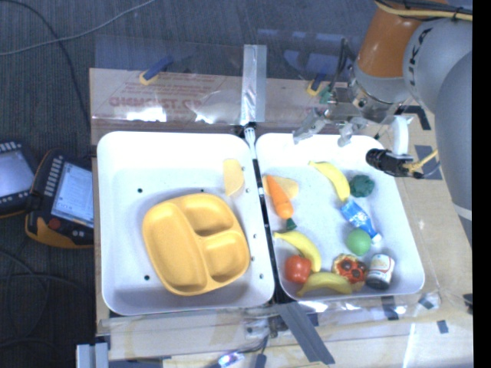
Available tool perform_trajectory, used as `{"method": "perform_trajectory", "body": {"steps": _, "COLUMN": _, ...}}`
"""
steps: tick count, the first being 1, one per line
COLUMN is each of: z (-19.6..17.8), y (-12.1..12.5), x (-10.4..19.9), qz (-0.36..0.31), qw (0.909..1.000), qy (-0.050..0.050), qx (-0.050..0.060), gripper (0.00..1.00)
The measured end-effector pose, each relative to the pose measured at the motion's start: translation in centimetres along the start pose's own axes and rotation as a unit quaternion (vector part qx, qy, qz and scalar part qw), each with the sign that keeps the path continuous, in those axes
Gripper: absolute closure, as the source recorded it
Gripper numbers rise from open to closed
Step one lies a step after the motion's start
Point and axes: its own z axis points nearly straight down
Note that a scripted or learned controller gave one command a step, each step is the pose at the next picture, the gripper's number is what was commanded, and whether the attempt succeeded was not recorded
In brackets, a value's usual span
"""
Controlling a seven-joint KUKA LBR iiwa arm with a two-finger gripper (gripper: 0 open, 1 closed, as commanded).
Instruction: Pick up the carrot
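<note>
Claw hovering open and empty over right bin's far edge, carrot lying by its left wall

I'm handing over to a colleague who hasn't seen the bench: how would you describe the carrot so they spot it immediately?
Look in the right bin, along its left wall beside the divider. The carrot lies there about halfway down, next to a pale yellow wedge and above a banana. It is the only orange, tapered piece, with a green tip pointing down.
</note>
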Motion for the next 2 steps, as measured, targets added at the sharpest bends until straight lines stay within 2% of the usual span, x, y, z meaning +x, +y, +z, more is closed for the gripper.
{"method": "perform_trajectory", "body": {"steps": 1, "z": 3.7, "y": -7.4, "x": 3.3, "qz": -0.043, "qw": 0.9991, "qy": -0.001, "qx": 0.001, "gripper": 0.00}}
{"method": "perform_trajectory", "body": {"steps": 2, "z": 3.6, "y": -9.9, "x": 3.5, "qz": -0.056, "qw": 0.9984, "qy": -0.001, "qx": 0.000, "gripper": 0.00}}
